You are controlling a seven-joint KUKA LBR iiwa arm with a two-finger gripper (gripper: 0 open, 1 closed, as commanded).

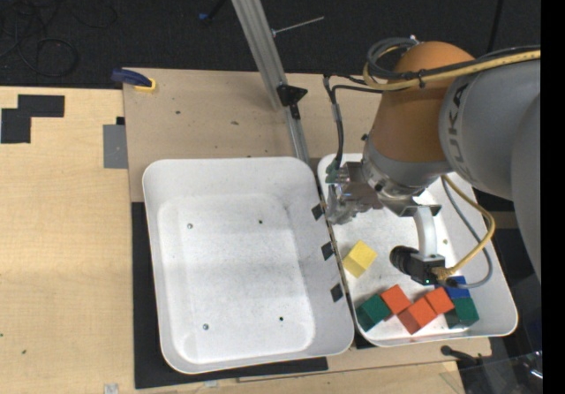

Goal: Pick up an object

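Seen from above, the counter carries two white bins side by side. The left bin takes up the middle of the picture. The right bin sits against its 3 o'clock side, and three black clips mark the seam between them.

The arm comes in from 3 o'clock, with its orange band over the right bin's 12 o'clock end. The gripper hangs under the band at that bin's 10 o'clock corner, just beside the seam. I cannot tell whether it is wide or narrow.

All the blocks lie in the right bin. The yellow block sits alone near the seam, at 5 o'clock from the gripper and apart from it. The others are bunched along the bin's 6 o'clock edge. A green block is at the 7 o'clock end, touching the first of the orange blocks, which run in a row toward 3 o'clock. A blue block and a second green block close the row at the 5 o'clock corner, the blue one on the 12 o'clock side of the green.

A metal rail slants from 12 o'clock down to where the bins meet. A blue clamp lies at the counter's 10 o'clock corner. At 9 o'clock, a pale board bears black patches and a grey patch.
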